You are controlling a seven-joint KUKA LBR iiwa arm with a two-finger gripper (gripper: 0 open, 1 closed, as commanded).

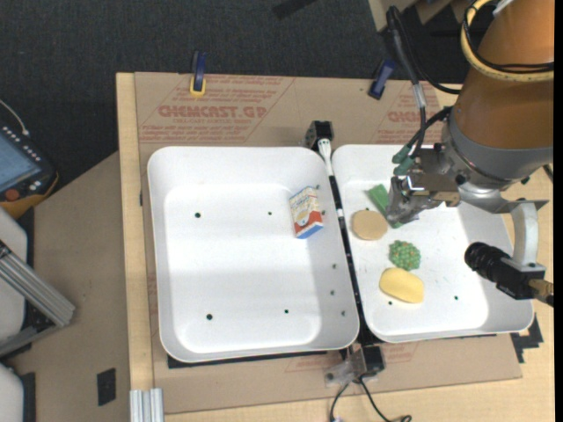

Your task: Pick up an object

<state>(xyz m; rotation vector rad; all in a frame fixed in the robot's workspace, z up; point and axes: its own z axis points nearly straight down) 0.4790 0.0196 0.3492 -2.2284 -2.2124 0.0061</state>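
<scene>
Nearest the camera, in the right bin (493,323), a yellow oval object (402,286) is seen lying on the white floor. Just behind it, slightly apart, a small green knobbly object (405,255) is found. Further back and a little to the left, a flat tan disc (369,226) is seen close to the divider between the two bins. Behind the disc, a green flat piece (379,196) is partly hidden by the gripper.

The gripper (403,215) is lowered into the right bin, its tip placed just right of the tan disc and just behind the green knobbly object. Whether the tip touches either cannot be told. How far apart the fingers stand cannot be told either, since they are dark and seen against shadow, and nothing is visibly caught between them.

In the left bin (176,262), a small carton (306,212) in white, blue and red is seen near the far right corner, well apart from the gripper. Both bins are carried by a cardboard-covered tabletop (264,104).
</scene>
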